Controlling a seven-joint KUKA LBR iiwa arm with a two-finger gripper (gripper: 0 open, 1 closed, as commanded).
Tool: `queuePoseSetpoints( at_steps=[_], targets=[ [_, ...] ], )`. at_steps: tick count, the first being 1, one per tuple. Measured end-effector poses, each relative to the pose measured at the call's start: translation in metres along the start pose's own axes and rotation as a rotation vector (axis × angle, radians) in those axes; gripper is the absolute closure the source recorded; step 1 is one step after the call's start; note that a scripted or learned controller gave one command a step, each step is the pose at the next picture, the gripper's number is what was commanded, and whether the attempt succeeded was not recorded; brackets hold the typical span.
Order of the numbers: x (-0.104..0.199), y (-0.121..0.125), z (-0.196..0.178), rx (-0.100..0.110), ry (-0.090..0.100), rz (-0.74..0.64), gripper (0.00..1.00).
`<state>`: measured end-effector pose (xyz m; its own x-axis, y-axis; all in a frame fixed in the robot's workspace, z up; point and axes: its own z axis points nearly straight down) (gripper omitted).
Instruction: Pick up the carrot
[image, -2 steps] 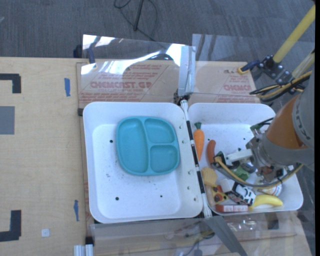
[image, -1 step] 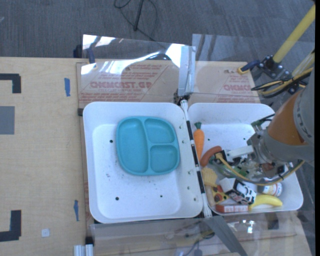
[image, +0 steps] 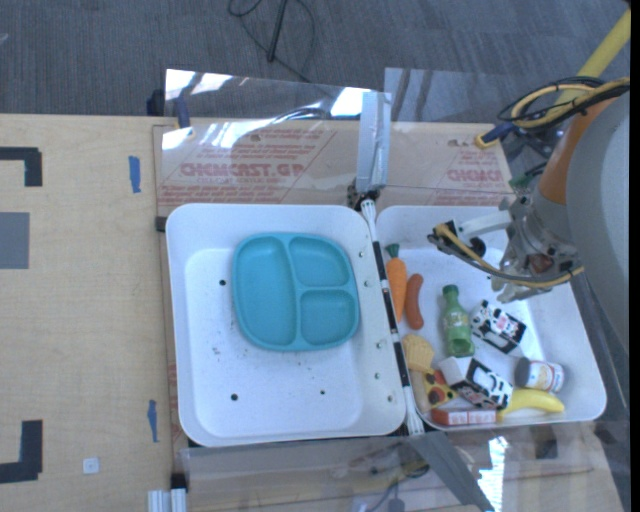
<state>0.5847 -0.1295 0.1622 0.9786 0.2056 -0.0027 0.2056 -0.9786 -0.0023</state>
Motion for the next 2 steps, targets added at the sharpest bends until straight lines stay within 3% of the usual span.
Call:
queuePoseSetpoints(
  at_steps=[1, 2],
  targets=[
    [-0.032, 0.027, -0.011, 0.002, -0.002, 0.007, 1.00],
    [0.046, 0.016, -0.061, -0.001, 0.001, -0.030, 1.00]
  ],
)
